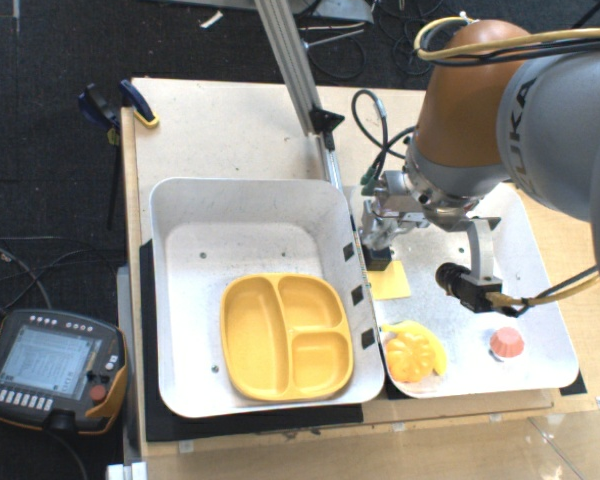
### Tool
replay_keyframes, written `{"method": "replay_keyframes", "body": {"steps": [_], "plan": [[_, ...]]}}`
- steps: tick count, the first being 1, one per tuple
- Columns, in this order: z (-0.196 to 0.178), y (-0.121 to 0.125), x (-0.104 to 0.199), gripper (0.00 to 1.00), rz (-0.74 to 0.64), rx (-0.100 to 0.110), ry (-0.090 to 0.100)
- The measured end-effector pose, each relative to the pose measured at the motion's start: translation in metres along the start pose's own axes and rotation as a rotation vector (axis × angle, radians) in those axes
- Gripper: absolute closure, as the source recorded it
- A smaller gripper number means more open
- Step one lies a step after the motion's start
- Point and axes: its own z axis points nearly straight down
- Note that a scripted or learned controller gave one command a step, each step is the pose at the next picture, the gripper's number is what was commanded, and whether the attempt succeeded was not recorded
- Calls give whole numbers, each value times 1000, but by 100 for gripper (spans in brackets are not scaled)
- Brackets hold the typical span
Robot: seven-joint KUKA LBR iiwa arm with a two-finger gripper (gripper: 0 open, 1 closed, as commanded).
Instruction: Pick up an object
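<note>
My gripper (379,254) hangs low in the right bin (540,268), near its left wall, right over the upper edge of a flat yellow square piece (392,282). The grey arm with its orange band covers the bin's upper part. A yellow lumpy toy (414,353) lies at the bin's front left. A small pink object (506,343) rests toward the front right. In the left bin (180,228) sits a yellow divided plate (285,334).
A black bracket (470,286) hangs from the arm over the right bin's middle. A metal pole (295,68) slants up from between the bins. A teach pendant (50,368) lies off the bench at lower left.
</note>
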Motion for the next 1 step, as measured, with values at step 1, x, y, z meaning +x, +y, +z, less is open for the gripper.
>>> {"method": "replay_keyframes", "body": {"steps": [1], "plan": [[5,12,46,100,1,0,0]]}}
